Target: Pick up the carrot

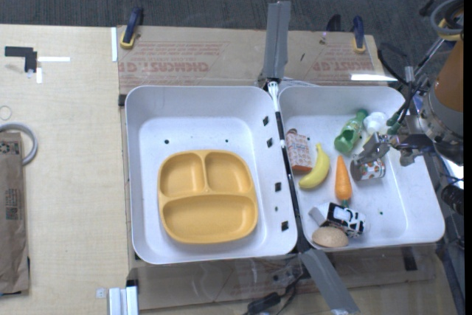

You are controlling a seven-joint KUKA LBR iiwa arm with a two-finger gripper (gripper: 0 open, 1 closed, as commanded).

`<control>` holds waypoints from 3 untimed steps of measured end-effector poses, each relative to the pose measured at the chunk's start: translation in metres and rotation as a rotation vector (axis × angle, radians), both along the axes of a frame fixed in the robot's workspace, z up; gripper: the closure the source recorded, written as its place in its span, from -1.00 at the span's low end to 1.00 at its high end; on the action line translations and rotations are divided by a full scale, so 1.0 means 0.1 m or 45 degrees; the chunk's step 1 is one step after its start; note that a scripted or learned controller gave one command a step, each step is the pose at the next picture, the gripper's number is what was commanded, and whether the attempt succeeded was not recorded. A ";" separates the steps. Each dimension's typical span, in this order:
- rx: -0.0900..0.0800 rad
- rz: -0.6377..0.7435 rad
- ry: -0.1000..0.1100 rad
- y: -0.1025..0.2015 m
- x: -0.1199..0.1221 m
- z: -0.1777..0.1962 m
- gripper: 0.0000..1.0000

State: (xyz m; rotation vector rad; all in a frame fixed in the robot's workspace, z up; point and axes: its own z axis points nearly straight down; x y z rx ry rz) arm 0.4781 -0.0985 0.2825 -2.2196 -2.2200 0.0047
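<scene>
I see the smooth tapered carrot (342,181) lying in the right bin (413,221), beside the curved banana (316,170). Metal gripper (371,149) hovers near it; can't tell its opening.

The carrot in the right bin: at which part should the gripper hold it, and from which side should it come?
Probably the carrot at mid-length, from above, closing across its width: it lies flat, lengthwise up the view. The banana is close on its left, a silver object on its right.

Lab: clamped cardboard (221,59), 2 bins (136,158), robot bench.
</scene>
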 end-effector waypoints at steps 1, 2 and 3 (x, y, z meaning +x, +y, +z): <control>0.001 0.213 -0.002 -0.06 0.55 -1.40 -1.00; 0.000 0.165 -0.005 -0.14 0.67 -1.91 -1.00; -0.001 0.160 -0.005 -0.15 0.67 -1.82 1.00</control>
